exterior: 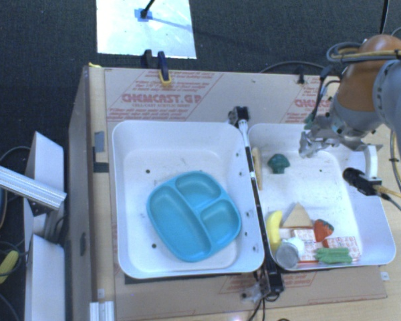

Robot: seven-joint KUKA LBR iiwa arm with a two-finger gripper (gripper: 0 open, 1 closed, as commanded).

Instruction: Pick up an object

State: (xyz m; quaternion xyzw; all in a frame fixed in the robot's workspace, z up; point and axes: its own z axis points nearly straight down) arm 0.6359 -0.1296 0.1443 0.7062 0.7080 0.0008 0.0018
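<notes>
Bins sit side by side on the bench [187, 95], sharing a middle rim with a thin white rod [248, 149] lying along it. The left bin [130, 146] holds a blue divided plate [194, 214], which lies toward its near right corner and close to the shared rim; the far half of that bin's floor is bare white.

In the right bin [374, 226], the objects crowd the near edge. A yellow banana-like piece [274, 227] lies just beside the middle rim, with a tan wedge [296, 216] next to it. A small white cup [289, 253] sits at the near left corner, a red and orange toy [323, 229] lies right of the wedge, and a green piece [334, 255] rests on a red-and-white patterned item [344, 245] against the near wall. A dark green lump [278, 162] sits alone in the far part of this bin, well apart from the crowd, with bare floor around it and between it and the near cluster.

The gripper [311, 144] hangs over the far right part of the right bin, near its far wall, to the right of the dark green lump and apart from it. Nothing shows between its fingers, and I cannot tell whether they are spread or closed. The arm [367, 92] enters from the right, above the bin's right rim, with a black-and-white part [361, 176] over that rim.
</notes>
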